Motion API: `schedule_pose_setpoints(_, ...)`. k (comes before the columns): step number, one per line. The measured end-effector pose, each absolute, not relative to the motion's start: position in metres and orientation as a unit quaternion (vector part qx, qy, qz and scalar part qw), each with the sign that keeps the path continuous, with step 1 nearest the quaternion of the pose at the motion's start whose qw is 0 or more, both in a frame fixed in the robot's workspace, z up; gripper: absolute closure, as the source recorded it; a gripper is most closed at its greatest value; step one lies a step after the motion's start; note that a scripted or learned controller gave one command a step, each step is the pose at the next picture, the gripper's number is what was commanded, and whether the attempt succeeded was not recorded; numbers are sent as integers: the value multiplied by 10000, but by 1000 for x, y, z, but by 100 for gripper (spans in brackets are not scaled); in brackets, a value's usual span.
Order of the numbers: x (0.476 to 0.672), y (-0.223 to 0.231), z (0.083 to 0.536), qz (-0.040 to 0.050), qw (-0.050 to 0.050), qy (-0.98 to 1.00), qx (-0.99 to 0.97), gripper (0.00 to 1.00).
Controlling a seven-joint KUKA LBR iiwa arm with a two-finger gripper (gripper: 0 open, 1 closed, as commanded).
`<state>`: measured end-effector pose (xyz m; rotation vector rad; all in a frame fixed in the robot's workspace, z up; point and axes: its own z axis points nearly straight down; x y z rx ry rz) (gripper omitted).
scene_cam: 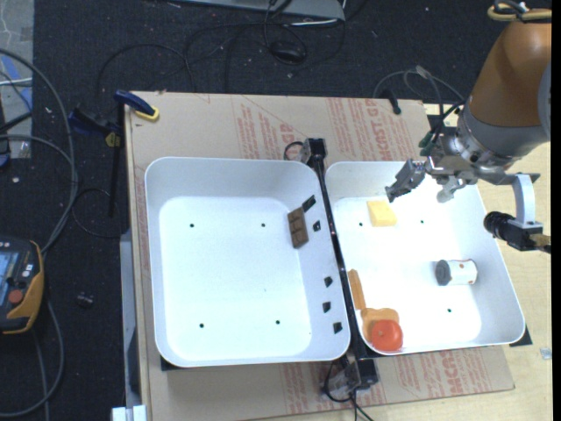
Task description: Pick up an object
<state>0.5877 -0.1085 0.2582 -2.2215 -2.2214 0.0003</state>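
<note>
In the right bin point(491, 235) lie a pale yellow block point(381, 212), a white cylinder with a dark grey end point(456, 273), a red ball point(384, 333) and an orange strip point(357, 289) along the left wall. A brown bar point(299, 228) leans by the right wall of the left bin point(175, 235). My gripper point(423, 189) hangs over the back of the right bin, above and to the right of the yellow block. It is open, with nothing between its fingers point(403, 182).
The arm's grey wrist and orange band point(517, 68) come in from the upper right. A black clamp point(316, 150) sits on the divider between the bins. A yellow-and-blue clamp point(136, 105) grips the board's back left corner. Cables lie on the floor behind.
</note>
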Motion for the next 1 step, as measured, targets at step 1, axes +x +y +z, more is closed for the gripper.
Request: schedule_pose_setpoints(1, 588, -108, 268, -1, -3, -7072, -7070, 100)
